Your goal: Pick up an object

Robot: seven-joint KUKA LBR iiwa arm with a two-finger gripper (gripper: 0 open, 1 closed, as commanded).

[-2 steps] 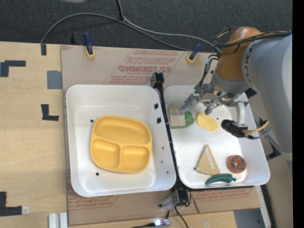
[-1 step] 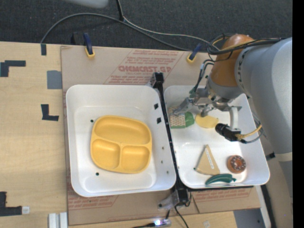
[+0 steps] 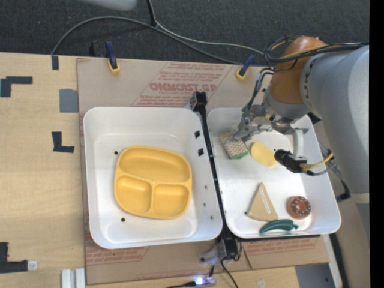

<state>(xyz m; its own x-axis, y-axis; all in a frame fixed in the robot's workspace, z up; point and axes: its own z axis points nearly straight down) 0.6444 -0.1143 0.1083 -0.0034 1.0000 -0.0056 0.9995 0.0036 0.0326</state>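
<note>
Sponge: a small green and tan checked sponge [image 3: 234, 146] lies in the right bin [image 3: 327, 188], up near that bin's far left corner, close beside the divider between the two bins.
Gripper: the gripper [image 3: 245, 129] is down over the sponge's far edge right now, fingertips at or just above it; whether they are apart or closed, and whether they touch the sponge, cannot be told from here.
Arm: the grey arm [image 3: 339, 95] reaches in from the right, its orange band [image 3: 294, 71] sitting above the right bin's far edge.
Yellow piece: a pale yellow rounded object [image 3: 262, 154] rests just beside the sponge, toward the bin's middle.
Near side of right bin: a tan wedge [image 3: 262, 204] lies near the front edge, a green curved piece [image 3: 278, 225] just in front of it, and a brown sprinkled doughnut [image 3: 298, 207] at the front right corner.
Left bin: the left bin [image 3: 99, 131] carries a yellow divided plate [image 3: 153, 181] across its middle, well apart from the gripper.
Bench: both bins sit on a cardboard sheet [image 3: 174, 83] held by two yellow clamps [image 3: 112, 62] at its far edge.
</note>
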